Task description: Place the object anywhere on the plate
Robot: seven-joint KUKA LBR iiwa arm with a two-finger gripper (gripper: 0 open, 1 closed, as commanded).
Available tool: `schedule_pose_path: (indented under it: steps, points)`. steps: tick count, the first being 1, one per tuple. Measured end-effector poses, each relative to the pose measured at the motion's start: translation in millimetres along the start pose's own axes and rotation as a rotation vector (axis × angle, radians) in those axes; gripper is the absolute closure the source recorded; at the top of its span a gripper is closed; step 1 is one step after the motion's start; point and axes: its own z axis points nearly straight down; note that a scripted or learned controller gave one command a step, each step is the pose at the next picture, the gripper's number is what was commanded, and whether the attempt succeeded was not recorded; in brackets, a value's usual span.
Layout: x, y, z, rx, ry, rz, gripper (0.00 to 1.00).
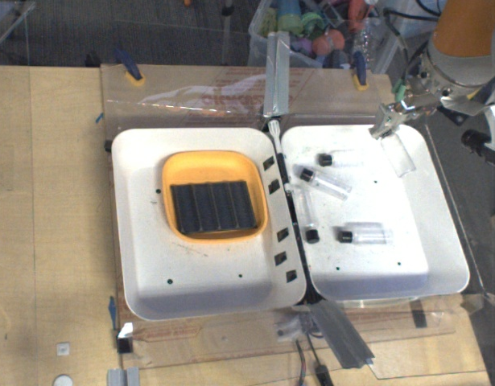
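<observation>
The left bin bears an orange plate with a dark ribbed block lying on it; the right bin holds several small clear vials with black caps: one near the back, one slanted by the divider, one lying crosswise toward the front, and a slim one along the divider; the gripper hangs over the right bin's back edge, near its far right corner, and nothing shows between its fingers, though whether they stand open or closed I cannot tell; the vials look light, stiff and smooth, apt to roll or slip; a hold across the middle of the barrel, square to its length, seems safest; the front vial, lying apart from the rest, looks the easiest to take
</observation>
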Motion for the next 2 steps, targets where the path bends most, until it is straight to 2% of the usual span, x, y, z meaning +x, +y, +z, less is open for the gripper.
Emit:
schedule_pose_path:
  steps: [1, 2]
  points:
    - [-14.6, -3.8, -29.0, -0.001, 0.0, -0.17, 1.0]
    - [-42.8, -11.6, -66.2, -0.002, -0.001, -0.33, 1.0]
